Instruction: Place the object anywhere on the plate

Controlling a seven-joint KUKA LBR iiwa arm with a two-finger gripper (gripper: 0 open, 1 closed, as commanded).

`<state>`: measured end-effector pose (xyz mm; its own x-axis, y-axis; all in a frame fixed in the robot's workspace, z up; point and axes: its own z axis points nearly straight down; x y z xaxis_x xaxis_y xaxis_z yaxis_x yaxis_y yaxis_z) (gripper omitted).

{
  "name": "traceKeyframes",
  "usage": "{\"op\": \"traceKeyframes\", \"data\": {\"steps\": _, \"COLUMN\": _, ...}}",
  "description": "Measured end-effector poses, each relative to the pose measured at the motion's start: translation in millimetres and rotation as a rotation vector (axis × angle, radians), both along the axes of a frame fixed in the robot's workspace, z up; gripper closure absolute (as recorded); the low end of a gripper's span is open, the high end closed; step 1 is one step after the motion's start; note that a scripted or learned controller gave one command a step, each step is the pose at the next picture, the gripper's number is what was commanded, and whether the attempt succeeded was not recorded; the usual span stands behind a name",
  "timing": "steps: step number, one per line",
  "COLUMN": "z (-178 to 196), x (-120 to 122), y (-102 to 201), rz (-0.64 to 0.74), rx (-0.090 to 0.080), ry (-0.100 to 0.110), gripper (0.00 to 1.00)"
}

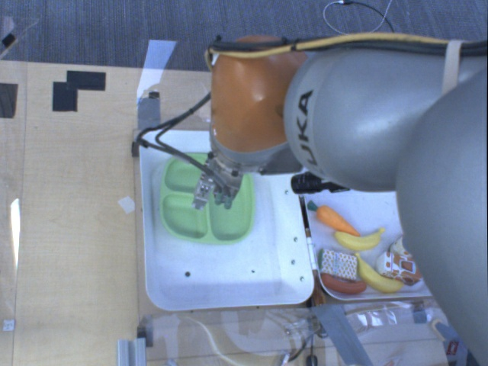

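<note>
Your arm comes in from the right and fills the upper right of the view — grey shell, orange band above the wrist, black and yellow cables draped along its top and looping off its left side. The wrist points down into the left bin, and the end effector hangs over the green plate, about at the ridge where the plate's compartments meet. It looks small and blurred from up here; you cannot tell whether its fingers are spread or pressed together, nor whether anything sits between them.

The plate lies in the upper left part of the left bin, with bare white floor below and to its right.

The right bin is half covered by the arm. In what you can see of it lie a carrot, a banana, a second banana, a red sausage, a speckled block and a white patterned piece — all packed near one another, well apart from the plate. Which of them is the task's object you cannot tell.

The tan bench lies to the left.
</note>
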<state>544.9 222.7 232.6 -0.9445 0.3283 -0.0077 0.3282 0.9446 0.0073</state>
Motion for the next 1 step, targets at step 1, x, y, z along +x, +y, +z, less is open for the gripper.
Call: {"op": "traceKeyframes", "data": {"steps": 1, "z": -0.7, "x": -0.3, "y": -0.3, "rz": 0.0, "rx": -0.001, "ry": 0.001, "gripper": 0.0}}
